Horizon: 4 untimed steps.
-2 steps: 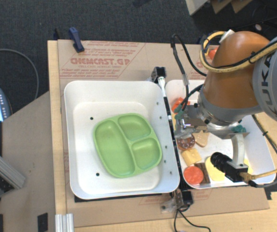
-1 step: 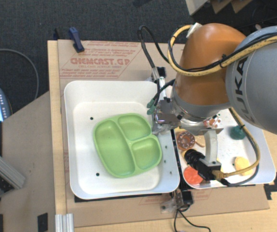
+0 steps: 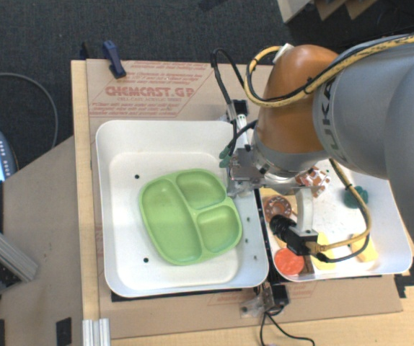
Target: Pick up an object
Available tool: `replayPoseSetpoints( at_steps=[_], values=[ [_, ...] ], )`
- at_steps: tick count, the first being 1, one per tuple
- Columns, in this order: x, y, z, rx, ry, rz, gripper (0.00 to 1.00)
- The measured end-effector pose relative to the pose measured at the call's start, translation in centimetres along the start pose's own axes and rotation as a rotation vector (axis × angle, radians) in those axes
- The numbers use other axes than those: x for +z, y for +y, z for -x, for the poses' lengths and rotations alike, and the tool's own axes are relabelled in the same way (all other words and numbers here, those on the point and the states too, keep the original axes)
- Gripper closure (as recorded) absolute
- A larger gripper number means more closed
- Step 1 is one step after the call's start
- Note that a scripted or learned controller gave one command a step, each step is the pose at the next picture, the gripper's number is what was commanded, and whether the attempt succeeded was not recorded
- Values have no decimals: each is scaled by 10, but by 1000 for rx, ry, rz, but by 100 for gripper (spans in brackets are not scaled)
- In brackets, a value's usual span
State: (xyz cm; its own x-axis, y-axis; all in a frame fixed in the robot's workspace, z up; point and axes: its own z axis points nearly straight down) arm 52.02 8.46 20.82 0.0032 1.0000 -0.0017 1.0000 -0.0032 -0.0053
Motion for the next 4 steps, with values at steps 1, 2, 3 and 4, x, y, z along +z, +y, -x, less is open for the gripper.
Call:
replayPoseSetpoints(
  at_steps=[1, 2, 3, 4],
  values=[
    [73, -45, -78, -10, 3, -6, 100],
    [27, -29, -145, -11, 7, 11, 100],
    [113, 39, -110, -4, 4, 10, 100],
    [-66, -43, -136, -11, 12, 17, 100]
  ],
)
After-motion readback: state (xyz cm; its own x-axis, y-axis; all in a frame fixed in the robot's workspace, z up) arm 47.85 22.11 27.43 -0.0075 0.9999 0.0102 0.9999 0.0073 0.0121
